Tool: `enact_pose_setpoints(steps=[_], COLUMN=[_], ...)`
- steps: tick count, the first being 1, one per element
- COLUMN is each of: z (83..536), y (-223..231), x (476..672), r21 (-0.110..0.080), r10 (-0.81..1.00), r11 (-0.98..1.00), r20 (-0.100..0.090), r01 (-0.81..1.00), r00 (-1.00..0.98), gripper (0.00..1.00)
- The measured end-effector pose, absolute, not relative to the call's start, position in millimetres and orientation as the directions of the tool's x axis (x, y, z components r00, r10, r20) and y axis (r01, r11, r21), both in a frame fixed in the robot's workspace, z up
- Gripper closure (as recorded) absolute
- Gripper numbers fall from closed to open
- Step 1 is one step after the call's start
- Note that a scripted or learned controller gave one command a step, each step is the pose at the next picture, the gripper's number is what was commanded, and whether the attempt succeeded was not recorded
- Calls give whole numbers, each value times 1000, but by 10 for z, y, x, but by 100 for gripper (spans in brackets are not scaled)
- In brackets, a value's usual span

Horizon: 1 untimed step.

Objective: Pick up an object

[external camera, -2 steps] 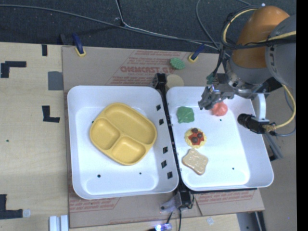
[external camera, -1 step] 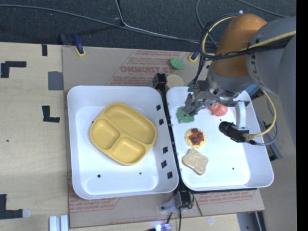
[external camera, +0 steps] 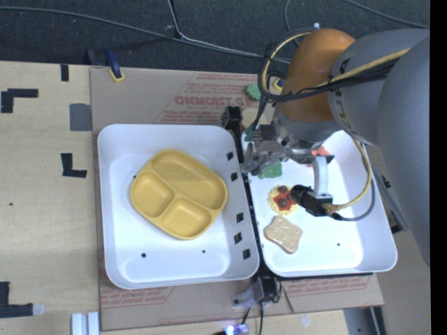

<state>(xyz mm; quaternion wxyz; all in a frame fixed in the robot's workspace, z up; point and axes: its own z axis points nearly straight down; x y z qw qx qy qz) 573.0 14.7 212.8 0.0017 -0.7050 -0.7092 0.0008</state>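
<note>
My gripper (external camera: 262, 160) reaches down into the right bin (external camera: 363, 246) near its left wall, under the orange band of the arm. A small green object (external camera: 272, 169) lies right at the fingertips; whether it sits between them is hidden. Just below it rests a yellow round piece with red topping (external camera: 281, 199), and a tan toast-shaped piece (external camera: 283, 234) lies nearer the front. A yellow divided plate (external camera: 179, 192) rests tilted in the left bin (external camera: 119, 257).
A black connector with a yellow cable (external camera: 316, 202) hangs over the right bin beside the round piece. The divider between the bins (external camera: 244, 208) carries black clips. Another green item (external camera: 253, 91) lies on the cardboard behind the bins.
</note>
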Motion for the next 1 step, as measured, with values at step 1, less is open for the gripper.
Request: enact_pose_setpoints(steps=[1], z=[2173], y=[781], x=[5698], r21=[-2], r10=[1000], r11=[8], r20=[2], r01=[1000], r00=[-8], gripper=[100])
